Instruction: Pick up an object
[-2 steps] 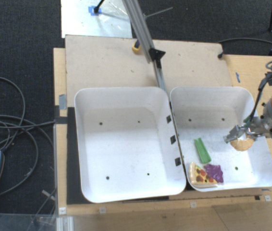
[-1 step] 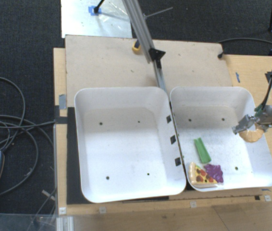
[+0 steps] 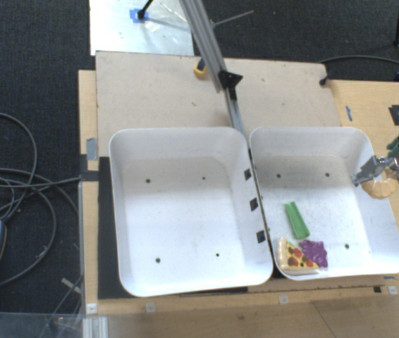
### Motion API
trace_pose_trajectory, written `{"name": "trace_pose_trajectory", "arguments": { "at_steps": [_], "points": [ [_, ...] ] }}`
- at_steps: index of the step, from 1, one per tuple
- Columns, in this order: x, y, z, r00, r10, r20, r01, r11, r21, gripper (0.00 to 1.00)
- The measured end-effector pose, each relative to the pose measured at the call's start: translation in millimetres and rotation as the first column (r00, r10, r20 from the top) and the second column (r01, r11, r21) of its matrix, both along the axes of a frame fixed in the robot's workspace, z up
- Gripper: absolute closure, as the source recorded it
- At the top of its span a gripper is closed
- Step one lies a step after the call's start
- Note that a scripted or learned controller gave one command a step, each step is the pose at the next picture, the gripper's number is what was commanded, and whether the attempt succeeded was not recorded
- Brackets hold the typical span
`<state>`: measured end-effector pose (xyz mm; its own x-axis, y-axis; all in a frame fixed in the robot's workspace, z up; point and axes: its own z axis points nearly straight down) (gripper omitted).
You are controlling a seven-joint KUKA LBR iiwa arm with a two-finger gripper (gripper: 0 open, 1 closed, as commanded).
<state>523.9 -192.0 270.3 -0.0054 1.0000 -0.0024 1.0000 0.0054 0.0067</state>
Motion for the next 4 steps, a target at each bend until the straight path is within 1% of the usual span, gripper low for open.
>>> {"name": "trace_pose_trajectory", "arguments": {
  "at_steps": [1,2,4],
  "points": [
    [9.3,50.9,-15.5,1.0,0.004,-0.005,-0.004,1.0,0.004,1.0],
    [19.4,97.8,-11.2,1.0,0.005,-0.005,-0.005,1.0,0.004,1.0],
    [45.5,203.7,-36.8,1.0,0.005,-0.006,-0.005,1.0,0.005,1.0]
  ]
}}
